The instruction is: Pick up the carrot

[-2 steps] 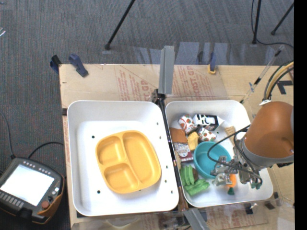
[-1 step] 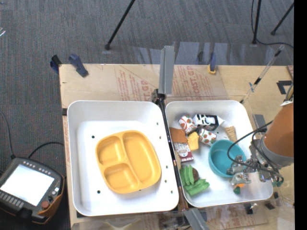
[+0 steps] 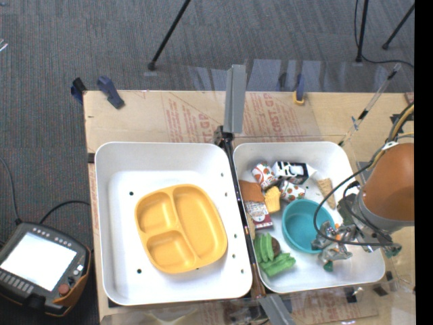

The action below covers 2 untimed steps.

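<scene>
One yellow tray; one teal bowl; two bins.

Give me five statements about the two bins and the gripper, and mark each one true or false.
1. The yellow plate lies in the left bin. True.
2. The teal bowl sits on the yellow plate. False: it sits in the right bin.
3. The gripper is over the right bin, beside the teal bowl. True.
4. The green items lie in the left bin. False: they lie near the right bin's front-left corner.
5. The yellow plate has three compartments. True.
</scene>
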### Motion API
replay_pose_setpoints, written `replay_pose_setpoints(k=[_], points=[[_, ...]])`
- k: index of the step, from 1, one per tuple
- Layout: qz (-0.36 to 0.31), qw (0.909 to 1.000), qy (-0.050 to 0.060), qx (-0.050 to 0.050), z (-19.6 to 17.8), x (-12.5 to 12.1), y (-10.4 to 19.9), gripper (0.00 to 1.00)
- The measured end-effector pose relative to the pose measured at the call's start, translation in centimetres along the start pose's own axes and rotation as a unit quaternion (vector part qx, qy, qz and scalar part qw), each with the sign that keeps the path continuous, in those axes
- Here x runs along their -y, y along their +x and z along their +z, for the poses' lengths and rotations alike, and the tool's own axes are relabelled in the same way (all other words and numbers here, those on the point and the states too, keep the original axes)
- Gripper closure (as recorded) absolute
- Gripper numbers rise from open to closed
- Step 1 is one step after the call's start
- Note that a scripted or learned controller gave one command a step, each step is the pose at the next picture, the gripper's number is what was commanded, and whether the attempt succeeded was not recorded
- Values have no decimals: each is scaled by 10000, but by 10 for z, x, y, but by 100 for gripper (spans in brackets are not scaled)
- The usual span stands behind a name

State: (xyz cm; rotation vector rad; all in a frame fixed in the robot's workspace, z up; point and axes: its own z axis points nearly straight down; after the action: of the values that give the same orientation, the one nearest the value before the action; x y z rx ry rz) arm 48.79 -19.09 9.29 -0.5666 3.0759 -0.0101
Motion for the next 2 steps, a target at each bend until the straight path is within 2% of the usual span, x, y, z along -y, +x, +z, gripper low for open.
replay_pose_setpoints(k=[1,2], points=[[-234,9997,-31,-32,-52,23,-3,100],[-1868,9824,-75,-49,-67,-18,-10,100]])
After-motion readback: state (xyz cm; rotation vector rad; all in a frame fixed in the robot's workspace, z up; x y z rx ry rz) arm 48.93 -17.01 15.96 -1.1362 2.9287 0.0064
